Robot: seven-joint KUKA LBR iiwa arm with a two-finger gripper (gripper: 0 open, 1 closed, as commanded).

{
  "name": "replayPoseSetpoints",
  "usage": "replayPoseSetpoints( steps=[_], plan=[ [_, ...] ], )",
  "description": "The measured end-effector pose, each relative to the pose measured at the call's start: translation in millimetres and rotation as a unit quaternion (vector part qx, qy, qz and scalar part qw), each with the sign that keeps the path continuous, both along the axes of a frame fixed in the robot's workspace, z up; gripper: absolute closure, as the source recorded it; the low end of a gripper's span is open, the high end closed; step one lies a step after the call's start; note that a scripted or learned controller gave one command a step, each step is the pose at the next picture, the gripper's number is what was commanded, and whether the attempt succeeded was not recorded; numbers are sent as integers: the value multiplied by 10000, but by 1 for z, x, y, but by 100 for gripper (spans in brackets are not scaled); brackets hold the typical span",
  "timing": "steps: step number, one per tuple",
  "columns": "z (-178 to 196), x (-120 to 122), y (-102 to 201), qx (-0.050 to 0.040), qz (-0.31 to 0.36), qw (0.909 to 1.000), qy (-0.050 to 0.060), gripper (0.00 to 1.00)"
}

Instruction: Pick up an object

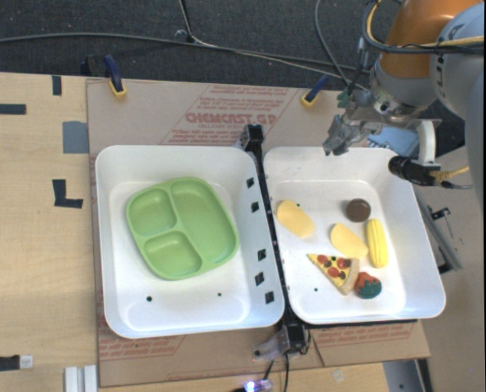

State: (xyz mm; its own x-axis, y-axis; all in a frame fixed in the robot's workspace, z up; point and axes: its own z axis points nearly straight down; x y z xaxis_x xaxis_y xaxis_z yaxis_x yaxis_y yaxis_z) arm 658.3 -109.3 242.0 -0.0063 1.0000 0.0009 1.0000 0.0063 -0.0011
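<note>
Looking down on a tan surface (30,243) with brown cardboard (185,113) under two white bins. Left bin (112,300): a green divided plate (181,227). Right bin (414,300): toy food, namely a pale yellow piece (295,218), brown disc (358,210), corn cob (377,242), pizza slice (333,269). Hand (338,144) above the right bin's far edge, nothing between its tips; cannot tell whether released or clenched. Dark floor (104,15) with black cables (226,46) beyond.

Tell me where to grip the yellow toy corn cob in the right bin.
Judging by its pose, take the yellow toy corn cob across its narrow middle, descending from above. It lies flat, long axis running near to far, its sides looking free, though the pale yellow piece sits close.
</note>
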Motion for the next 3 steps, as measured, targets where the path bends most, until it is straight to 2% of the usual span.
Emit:
replayPoseSetpoints(
  steps=[2, 3],
  plan=[
    [6, -8, 108, 0, -4, 10000, 6, 100],
    [-4, -10, 171, 0, 2, 10000, 8, 100]
  ],
)
